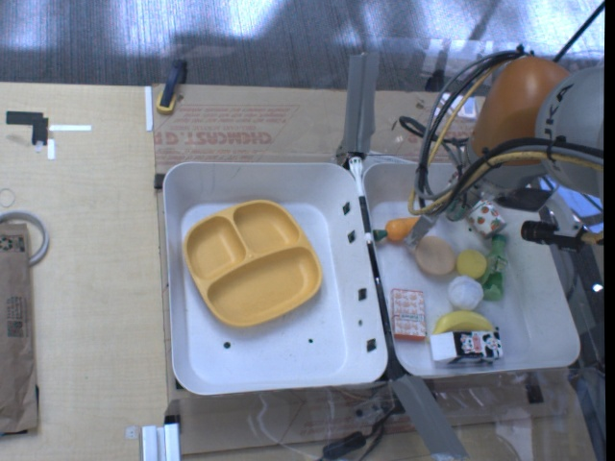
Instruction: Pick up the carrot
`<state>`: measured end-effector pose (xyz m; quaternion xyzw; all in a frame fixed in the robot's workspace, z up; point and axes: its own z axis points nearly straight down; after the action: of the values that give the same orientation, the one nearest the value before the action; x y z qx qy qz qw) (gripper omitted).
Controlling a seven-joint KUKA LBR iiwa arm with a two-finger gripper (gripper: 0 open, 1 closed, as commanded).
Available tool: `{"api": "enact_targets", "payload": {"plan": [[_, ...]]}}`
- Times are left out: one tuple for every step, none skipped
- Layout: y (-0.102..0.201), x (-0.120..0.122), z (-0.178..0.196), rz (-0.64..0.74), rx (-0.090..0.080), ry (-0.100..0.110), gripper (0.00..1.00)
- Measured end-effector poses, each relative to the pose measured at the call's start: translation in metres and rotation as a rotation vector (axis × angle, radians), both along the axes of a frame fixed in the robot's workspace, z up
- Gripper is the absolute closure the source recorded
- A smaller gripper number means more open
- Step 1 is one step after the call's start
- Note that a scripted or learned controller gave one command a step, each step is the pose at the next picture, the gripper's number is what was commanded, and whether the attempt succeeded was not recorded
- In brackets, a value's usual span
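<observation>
Just left-right lies the carrot (pixel 402 229), green end left.

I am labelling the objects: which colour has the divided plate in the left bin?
The divided plate is plain yellow, without pattern; the camera view shows it clearly.

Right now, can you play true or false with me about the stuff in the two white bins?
1. The yellow plate lies in the left bin. True.
2. The carrot is on the yellow plate. False: it lies in the right bin, near the wall between the bins.
3. The plate has three compartments. True.
4. The banana sits beside the plate. False: it is in the right bin, near the front, just above a black and white carton.
5. The arm reaches over the left bin. False: it hangs over the right bin, by the carrot.
</observation>
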<state>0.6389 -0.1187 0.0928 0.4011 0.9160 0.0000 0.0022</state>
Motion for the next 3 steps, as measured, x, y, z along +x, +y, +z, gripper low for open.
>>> {"api": "enact_targets", "payload": {"plan": [[-0.002, 0.001, 0.011, -0.003, -0.002, -0.005, 1.0], [0.064, -0.049, 0.099, 0.161, 0.001, 0.003, 1.0], [-0.054, -0.038, 0.096, 0.006, -0.001, 0.002, 1.0]]}}
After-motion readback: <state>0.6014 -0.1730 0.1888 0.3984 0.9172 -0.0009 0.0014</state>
